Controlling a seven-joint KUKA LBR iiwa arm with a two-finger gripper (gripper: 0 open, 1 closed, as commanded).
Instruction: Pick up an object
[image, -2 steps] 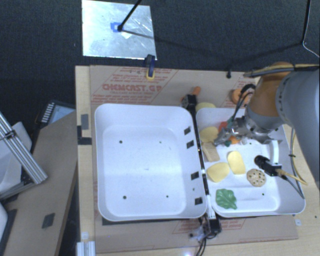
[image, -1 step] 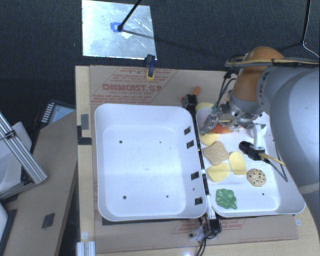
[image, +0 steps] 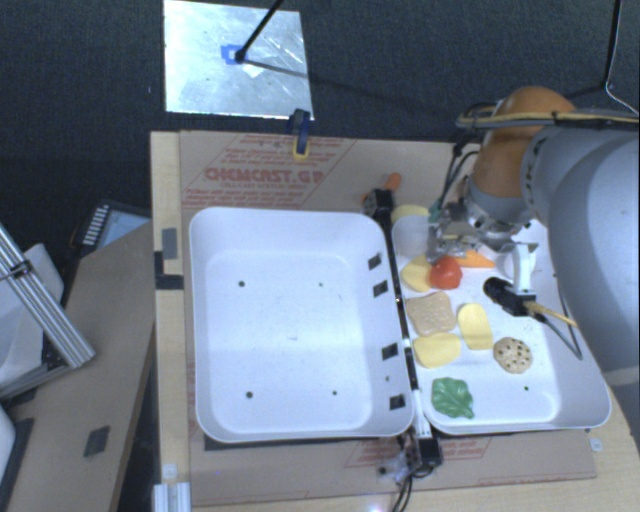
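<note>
The claw (image: 443, 250), grip state impossible to tell, hovers upper right over the red tomato (image: 446, 272), probably light, smooth, slippery; pinch its middle.

The grey arm (image: 590, 190) reaches in from the right, its orange band (image: 520, 130) sitting above the wrist. The end effector (image: 445, 250) points downward, low over the right side.

My count of the bench, kind by kind

I see two white bins: the left bin (image: 290, 320) and the right bin (image: 560, 400). In the right one I count one red tomato (image: 446, 272), one cracker (image: 431, 312), one cookie (image: 512, 354), one green leaf (image: 452, 397) and about four yellow pieces, such as this one (image: 475, 326).
</note>
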